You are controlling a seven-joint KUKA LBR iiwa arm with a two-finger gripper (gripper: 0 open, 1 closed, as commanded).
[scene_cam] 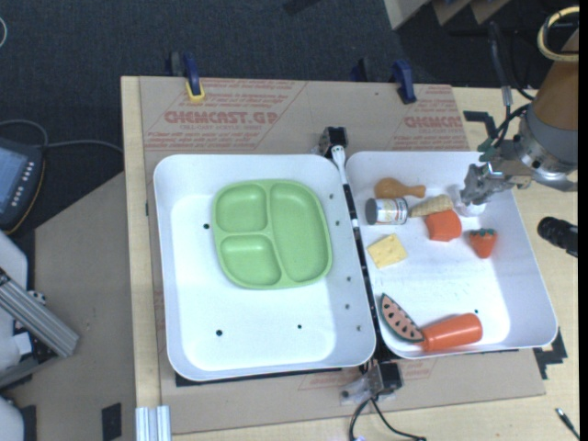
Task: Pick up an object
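The right bin [524, 283] holds several toy foods. A brown drumstick [400, 188] lies at the back, with a small spice jar [388, 211] and a beige cone [432, 206] just in front of it. An orange-red block [444, 226] and a strawberry [483, 242] sit toward the right. A yellow cheese wedge [387, 251] lies mid-left. A watermelon slice [400, 317] and an orange-red cylinder [452, 332] rest at the front. My gripper [476, 194] hangs over the bin's back right, just above and right of the cone and block, with nothing seen in it.
The left bin [184, 320] holds a green divided plate [272, 233]. A black hinge strip [354, 237] runs between the bins. Blue clamps [402, 79] pin the brown board at the back. The arm [551, 118] comes in from the upper right.
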